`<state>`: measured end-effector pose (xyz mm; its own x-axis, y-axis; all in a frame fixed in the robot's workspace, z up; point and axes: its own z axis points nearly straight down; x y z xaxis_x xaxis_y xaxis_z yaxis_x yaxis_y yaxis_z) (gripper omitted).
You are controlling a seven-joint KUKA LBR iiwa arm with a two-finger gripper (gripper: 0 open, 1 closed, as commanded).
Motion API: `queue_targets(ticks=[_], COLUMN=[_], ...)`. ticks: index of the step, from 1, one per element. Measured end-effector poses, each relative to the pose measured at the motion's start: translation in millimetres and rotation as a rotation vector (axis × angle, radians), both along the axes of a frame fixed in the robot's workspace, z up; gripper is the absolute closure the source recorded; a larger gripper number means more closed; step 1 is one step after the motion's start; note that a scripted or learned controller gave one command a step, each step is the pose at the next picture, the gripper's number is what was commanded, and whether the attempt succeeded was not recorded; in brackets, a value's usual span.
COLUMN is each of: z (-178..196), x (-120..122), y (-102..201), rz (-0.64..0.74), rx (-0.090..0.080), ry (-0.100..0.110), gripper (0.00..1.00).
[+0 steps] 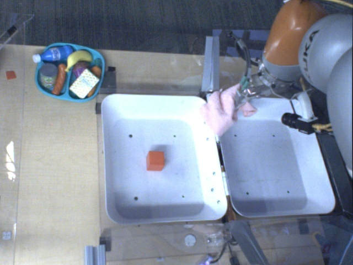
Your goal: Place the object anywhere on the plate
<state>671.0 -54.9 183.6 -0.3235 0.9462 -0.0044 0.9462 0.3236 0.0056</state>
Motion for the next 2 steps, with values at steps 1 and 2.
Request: queue_targets(ticks=[1, 2], z=[39.8, 30.9], x=[3.2, -15.8], y=[0.9, 45.4], rz=[0.006, 0.409], rx=[0.001, 0.0], ry=[-0.003, 0.001], gripper=[1.0, 1.0])
